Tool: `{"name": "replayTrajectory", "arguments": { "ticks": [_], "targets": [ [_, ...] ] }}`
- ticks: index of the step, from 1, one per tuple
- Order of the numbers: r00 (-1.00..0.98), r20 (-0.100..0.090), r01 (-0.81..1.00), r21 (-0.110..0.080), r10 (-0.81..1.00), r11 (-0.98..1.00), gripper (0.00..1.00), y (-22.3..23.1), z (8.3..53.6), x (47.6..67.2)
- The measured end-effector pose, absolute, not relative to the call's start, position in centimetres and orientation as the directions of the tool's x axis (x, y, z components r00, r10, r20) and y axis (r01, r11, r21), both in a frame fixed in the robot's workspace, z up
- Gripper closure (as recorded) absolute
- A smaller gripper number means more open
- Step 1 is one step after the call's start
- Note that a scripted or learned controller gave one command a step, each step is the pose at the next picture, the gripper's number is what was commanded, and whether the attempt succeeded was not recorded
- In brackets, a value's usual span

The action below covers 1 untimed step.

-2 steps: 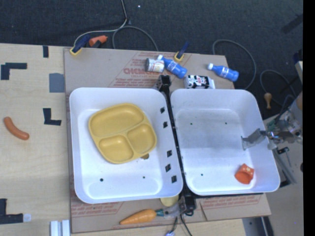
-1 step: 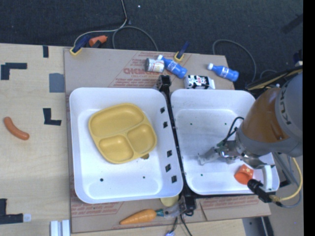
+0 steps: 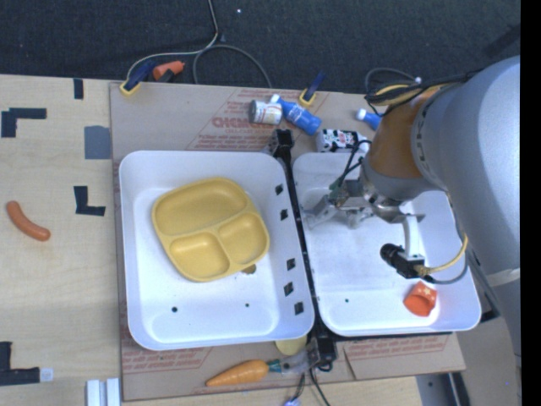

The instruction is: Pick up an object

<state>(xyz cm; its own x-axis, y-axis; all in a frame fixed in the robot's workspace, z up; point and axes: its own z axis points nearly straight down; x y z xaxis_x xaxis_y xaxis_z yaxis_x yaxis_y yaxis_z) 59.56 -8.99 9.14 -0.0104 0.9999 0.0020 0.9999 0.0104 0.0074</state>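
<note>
Two white bins on the counter. Left bin holds a yellow divided plate, lying flat toward the upper part of the bin. Right bin holds a small orange object in its lower right corner, near the rim. Arm comes in from the right, low over the upper left part of the right bin; end effector sits near the divider between bins. Cannot tell its state, too blurred and partly hidden by the wrist. Nothing visibly gripped.

Likely target: the small orange object, nearest loose item in the arm's bin and well apart from the end effector. Judging by look, it is small, light, probably plastic or rubbery toy, lumpy shape. Should be stiff enough to pinch, maybe a bit slick. Best hold: across its narrow middle, from above. Risk: close to the bin wall, so one side may be cramped; a black cable end hangs just beside it.

Alternative: the yellow divided plate. Light, rigid plastic, smooth, wide and flat, so only a raised rim or a divider ridge offers a pinch. Harder grasp.

Outside the bins: a carrot below, a sausage-shaped toy far left.
</note>
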Motion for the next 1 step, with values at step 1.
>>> {"name": "replayTrajectory", "arguments": {
  "ticks": [1],
  "targets": [
    [-0.002,0.0,1.0,0.001,1.0,0.002,0.0,-9.32,8.84,62.23]
  ]
}}
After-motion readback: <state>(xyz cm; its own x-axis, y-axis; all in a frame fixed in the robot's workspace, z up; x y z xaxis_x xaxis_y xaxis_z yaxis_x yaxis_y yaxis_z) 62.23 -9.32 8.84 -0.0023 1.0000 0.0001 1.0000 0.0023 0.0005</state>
